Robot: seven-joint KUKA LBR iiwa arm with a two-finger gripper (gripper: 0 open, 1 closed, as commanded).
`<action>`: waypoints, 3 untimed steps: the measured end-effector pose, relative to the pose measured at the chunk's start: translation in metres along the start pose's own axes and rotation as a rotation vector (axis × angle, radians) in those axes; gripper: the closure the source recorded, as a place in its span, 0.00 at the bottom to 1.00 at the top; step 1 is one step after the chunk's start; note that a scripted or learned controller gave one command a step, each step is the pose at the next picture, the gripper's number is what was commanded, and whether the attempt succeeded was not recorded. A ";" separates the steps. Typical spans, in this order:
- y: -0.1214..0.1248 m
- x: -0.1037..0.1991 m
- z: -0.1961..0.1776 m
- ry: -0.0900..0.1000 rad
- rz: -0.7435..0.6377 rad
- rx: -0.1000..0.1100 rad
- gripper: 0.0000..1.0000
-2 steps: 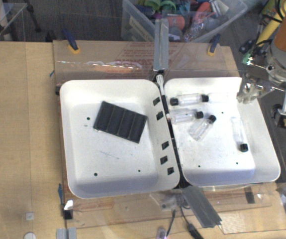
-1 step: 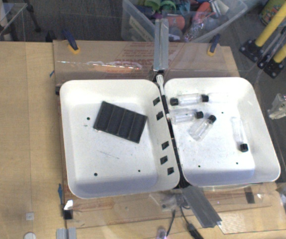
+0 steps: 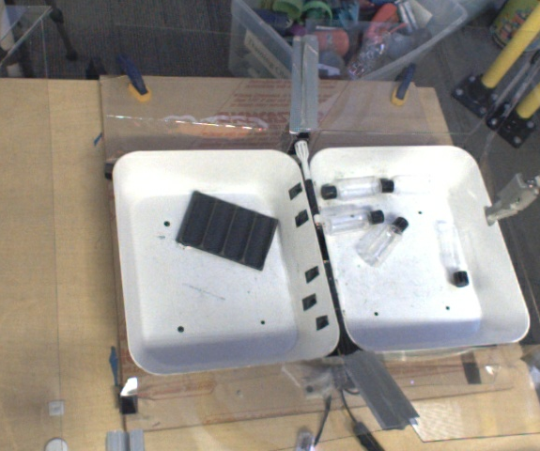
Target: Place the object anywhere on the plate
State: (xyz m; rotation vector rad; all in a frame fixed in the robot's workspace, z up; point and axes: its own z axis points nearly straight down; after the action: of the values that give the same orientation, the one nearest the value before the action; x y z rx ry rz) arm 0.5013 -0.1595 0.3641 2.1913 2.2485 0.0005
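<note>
Wooden bench (image 3: 35,252), two white bins (image 3: 213,346); claw (image 3: 514,200) perhaps open, cannot tell

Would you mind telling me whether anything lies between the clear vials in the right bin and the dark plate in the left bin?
Only the raised rims where both bins meet separate the vials from the plate.

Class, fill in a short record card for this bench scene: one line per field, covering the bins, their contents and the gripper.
left bin: holds a dark ribbed plate, lying flat and tilted
right bin: holds four clear vials with black caps
vials: three clustered near the divider; one apart toward the right
plate load: nothing on it
gripper: at the right bin's right edge, holding nothing visible
</note>
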 end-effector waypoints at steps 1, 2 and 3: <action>0.001 0.000 -0.010 -0.001 0.000 -0.003 1.00; 0.001 0.000 -0.010 -0.001 0.000 -0.002 0.00; 0.002 0.000 -0.020 -0.003 -0.001 -0.005 1.00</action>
State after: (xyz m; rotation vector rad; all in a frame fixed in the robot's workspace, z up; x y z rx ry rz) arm 0.5034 -0.1598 0.3845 2.1864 2.2455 0.0038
